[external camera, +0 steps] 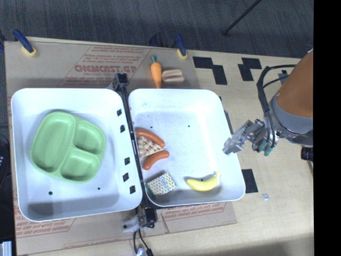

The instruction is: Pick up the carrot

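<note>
Gripper (240, 139) beside the right bin (213, 103), fingers seemingly slightly apart (blurred), gripping nothing; carrot (155, 73) lies outside the bins, well beyond the fingertips, beside a bun (172, 77).

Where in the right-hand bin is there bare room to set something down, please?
Free: the right bin's upper half, above the hot dogs, and the strip above the banana. Crowded: the lower-left corner, around the waffle.

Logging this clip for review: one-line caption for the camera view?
Gripper hovers at the right bin's right rim, far from the carrot lying outside both bins.
</note>
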`<control>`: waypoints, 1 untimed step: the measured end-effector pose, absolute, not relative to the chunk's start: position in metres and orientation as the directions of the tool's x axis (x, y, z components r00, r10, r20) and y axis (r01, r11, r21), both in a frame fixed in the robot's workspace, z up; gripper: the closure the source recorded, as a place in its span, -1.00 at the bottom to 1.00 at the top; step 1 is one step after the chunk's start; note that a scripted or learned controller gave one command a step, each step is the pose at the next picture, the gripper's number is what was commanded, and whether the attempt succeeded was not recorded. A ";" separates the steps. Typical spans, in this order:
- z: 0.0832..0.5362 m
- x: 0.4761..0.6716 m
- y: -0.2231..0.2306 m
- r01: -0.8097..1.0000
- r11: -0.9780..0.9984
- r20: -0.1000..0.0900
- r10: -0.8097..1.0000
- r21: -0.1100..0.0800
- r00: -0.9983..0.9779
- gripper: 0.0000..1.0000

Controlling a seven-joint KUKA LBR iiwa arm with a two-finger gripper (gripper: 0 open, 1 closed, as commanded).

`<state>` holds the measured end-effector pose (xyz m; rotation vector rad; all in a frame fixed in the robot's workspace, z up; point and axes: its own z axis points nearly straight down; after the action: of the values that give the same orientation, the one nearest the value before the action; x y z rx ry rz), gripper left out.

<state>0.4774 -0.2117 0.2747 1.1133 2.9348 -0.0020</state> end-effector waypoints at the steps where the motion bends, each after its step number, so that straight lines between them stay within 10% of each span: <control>1: 0.168 0.504 -0.103 0.725 0.689 0.004 0.725 -0.002 -0.689 1.00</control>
<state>0.5041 -0.1026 0.1679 1.2415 2.8907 -0.0008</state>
